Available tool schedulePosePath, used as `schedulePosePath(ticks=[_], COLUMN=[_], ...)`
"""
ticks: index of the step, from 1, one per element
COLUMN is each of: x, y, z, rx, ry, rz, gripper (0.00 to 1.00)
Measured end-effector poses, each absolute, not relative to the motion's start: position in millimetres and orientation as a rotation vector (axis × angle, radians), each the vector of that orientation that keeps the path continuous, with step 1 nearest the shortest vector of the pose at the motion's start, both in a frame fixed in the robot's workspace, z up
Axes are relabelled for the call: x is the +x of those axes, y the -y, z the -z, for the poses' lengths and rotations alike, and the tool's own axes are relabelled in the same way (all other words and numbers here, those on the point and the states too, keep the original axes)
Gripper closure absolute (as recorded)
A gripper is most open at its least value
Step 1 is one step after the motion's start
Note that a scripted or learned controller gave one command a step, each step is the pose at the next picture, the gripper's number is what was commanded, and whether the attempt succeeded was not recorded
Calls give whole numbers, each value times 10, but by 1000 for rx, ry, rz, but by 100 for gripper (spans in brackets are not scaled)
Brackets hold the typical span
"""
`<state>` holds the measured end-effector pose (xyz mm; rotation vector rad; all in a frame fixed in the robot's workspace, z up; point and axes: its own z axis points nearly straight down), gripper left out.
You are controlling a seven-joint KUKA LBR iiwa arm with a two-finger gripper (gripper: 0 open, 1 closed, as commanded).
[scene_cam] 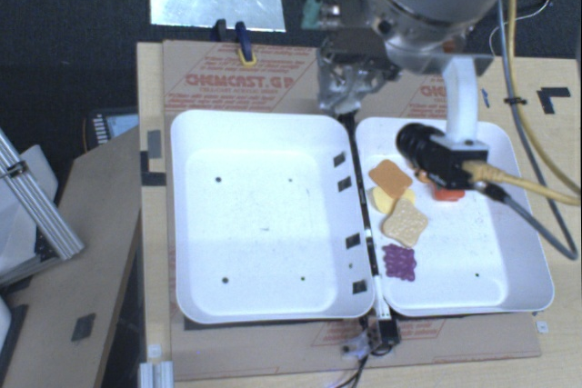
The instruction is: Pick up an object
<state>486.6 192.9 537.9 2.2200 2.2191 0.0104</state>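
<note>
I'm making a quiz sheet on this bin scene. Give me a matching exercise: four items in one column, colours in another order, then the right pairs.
Items:
1. bunch of grapes
2. cracker
3. clamp on the cardboard's far edge
4. round flat piece at the top of the pile

Colours:
A. orange
B. blue and yellow
C. purple
D. tan

Pairs: 1-C, 2-D, 3-B, 4-A
</note>
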Motion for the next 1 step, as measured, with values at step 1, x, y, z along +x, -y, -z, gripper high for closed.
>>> schedulePosePath(ticks=[1], x=[5179], y=[-2297], z=[-5344], rx=[2214], ry=[-2227], rz=[-4], gripper=[100])
